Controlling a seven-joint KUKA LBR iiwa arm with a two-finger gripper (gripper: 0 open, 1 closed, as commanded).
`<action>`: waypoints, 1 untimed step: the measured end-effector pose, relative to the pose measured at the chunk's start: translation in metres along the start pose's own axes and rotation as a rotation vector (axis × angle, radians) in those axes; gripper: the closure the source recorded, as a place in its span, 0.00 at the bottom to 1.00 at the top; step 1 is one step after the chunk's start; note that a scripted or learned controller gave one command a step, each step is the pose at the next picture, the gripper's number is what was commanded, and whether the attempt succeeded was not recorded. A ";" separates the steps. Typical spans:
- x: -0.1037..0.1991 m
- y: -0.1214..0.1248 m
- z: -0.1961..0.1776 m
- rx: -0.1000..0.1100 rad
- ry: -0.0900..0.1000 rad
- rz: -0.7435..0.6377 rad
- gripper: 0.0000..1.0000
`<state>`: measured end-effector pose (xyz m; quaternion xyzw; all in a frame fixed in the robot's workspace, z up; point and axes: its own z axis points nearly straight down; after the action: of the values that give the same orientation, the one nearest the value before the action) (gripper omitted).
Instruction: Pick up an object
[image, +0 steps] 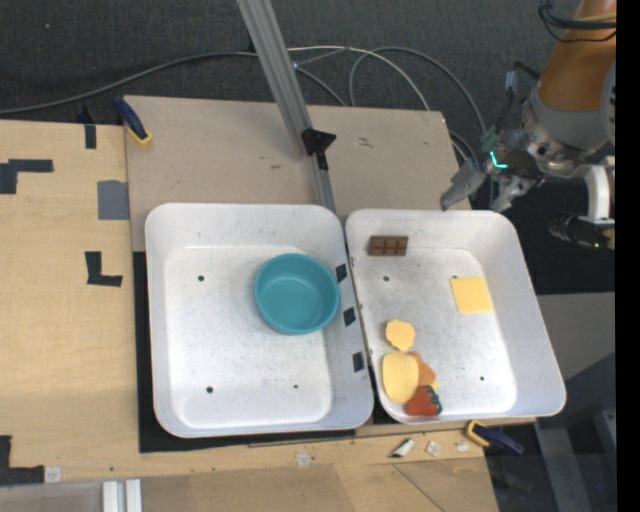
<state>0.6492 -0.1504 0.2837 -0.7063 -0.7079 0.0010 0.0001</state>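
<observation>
In the camera view, 2 white bins are seen side by side on the bench. The left bin (180, 300) holds a blue bowl (295, 292), set upright near its middle-right. The right bin (520, 300) holds several small items: a brown chocolate bar (388, 245) lying flat near the far wall, a yellow square slice (471, 294) lying flat toward the right side, and a cluster at the near left made up of a small yellow piece (400, 334), a larger yellow piece (399, 377) just beside it, and an orange and red item (426, 396) touching the larger piece. The cluster is judged harder to grasp cleanly, since its pieces crowd one another, while the square slice and the chocolate bar lie apart and are more easily approached from above.

The gripper (482, 192) is held above the far right corner of the right bin, outside its rim, with the 2 fingers spread apart and nothing between them. No object has yet been picked. The square slice is the nearest candidate, lying toward the viewer and slightly left of the gripper; the chocolate bar lies further left; the cluster is well apart. A descent into the bin is judged to be needed next.
</observation>
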 end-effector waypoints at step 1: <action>-0.005 0.005 0.060 0.006 0.001 0.001 0.00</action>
<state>0.6541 -0.1559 0.2235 -0.7066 -0.7076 0.0027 0.0023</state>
